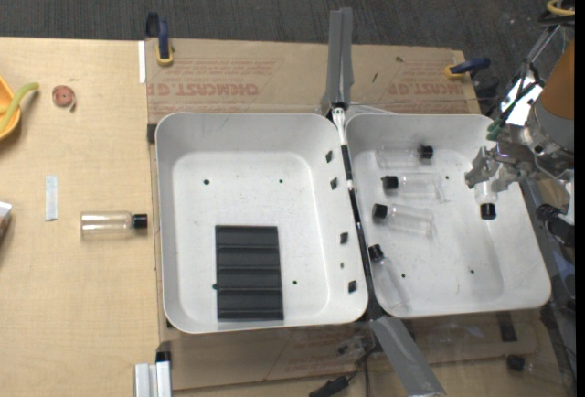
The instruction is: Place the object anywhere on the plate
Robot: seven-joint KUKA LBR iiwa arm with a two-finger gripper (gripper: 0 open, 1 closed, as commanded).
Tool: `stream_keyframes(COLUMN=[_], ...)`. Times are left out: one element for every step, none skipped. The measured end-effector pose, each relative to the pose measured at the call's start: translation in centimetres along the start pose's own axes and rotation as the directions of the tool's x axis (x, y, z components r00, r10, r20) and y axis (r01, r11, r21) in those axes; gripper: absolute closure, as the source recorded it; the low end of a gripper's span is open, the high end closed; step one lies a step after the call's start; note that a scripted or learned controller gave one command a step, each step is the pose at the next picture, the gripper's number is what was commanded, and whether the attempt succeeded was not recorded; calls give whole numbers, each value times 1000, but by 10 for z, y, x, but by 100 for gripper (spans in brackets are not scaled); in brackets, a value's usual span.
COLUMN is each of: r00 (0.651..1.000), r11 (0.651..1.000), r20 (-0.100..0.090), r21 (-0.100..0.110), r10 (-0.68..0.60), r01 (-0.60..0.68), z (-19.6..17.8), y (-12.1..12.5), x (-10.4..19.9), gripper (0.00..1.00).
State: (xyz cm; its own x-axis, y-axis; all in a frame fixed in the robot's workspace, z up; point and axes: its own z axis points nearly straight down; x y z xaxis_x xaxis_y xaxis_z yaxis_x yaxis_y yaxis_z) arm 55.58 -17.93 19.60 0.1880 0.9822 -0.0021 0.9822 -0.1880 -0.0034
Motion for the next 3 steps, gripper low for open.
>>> stream_keyframes(r00=[1000, 993, 997], r11=[1000, 993, 997], r20=[0, 0, 0], r21=[0, -2, -2], r10=[0, 119, 75], r01=[0, -119, -75], z=[0, -25, -97], y=[0, 80, 81], x=[0, 34, -21], gripper=[0, 0, 0])
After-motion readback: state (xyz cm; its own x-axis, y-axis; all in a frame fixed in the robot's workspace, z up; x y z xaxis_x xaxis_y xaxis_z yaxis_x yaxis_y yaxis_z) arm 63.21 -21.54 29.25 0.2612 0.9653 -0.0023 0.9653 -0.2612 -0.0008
